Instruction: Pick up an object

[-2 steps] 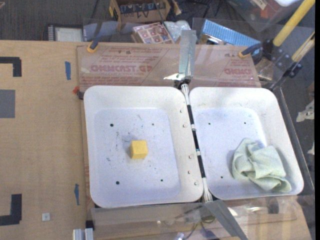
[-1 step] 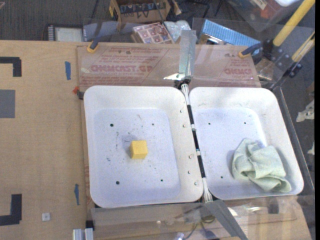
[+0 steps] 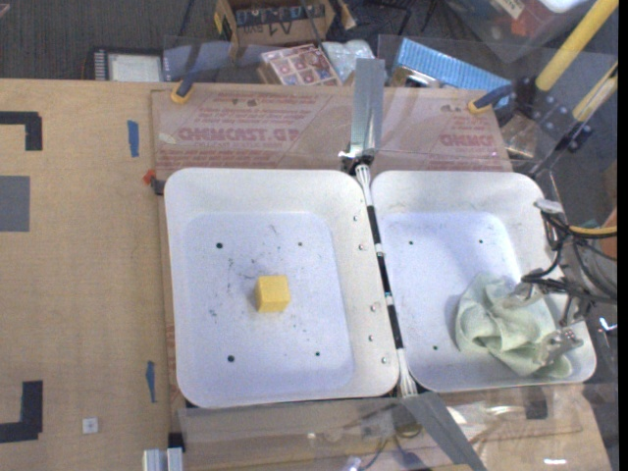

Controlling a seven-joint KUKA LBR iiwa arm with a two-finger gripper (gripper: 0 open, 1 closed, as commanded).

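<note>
A small yellow cube [image 3: 274,293] rests flat near the middle of the left white bin [image 3: 192,196], well away from its walls. A crumpled pale green cloth [image 3: 502,326] lies in the right white bin [image 3: 444,186], bunched against the front right corner. Part of the cloth rides up the bin's right wall.
A metal divider strip [image 3: 381,273] runs between the two bins. Dark cables and small metal fittings [image 3: 567,281] hang over the right bin's right rim, beside the cloth. Behind the bins lies a clear plastic sheet [image 3: 294,130], then boxes and clutter. Bare wooden bench [image 3: 78,263] lies to the left.
</note>
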